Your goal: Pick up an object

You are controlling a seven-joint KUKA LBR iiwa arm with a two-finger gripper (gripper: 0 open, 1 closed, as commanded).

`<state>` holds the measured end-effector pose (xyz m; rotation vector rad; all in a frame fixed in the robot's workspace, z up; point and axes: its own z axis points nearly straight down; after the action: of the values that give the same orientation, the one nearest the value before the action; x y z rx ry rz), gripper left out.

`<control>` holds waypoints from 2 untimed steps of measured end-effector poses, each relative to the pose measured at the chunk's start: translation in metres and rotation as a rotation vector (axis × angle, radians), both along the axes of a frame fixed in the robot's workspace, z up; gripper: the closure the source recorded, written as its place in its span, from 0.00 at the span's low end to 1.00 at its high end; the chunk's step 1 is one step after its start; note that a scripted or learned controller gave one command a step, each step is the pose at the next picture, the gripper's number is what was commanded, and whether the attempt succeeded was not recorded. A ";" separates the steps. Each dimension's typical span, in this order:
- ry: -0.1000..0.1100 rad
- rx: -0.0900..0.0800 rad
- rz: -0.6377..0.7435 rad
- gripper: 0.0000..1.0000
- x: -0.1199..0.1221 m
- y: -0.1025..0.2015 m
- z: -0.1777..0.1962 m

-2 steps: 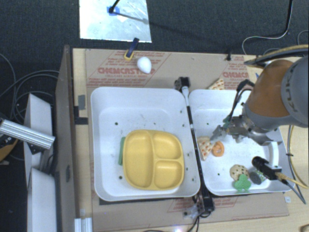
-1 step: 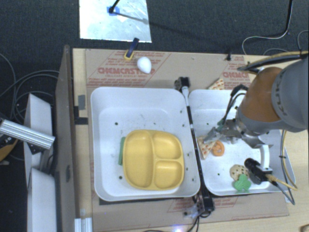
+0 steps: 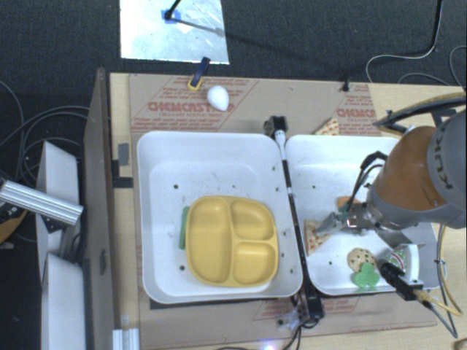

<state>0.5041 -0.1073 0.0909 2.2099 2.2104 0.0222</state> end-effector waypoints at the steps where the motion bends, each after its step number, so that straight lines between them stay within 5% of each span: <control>1: 0.007 0.002 -0.002 0.00 -0.013 -0.066 -0.001; 2: 0.002 -0.002 0.011 0.00 0.054 -0.028 0.130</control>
<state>0.5585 -0.1358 0.2207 2.1977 2.2226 0.0177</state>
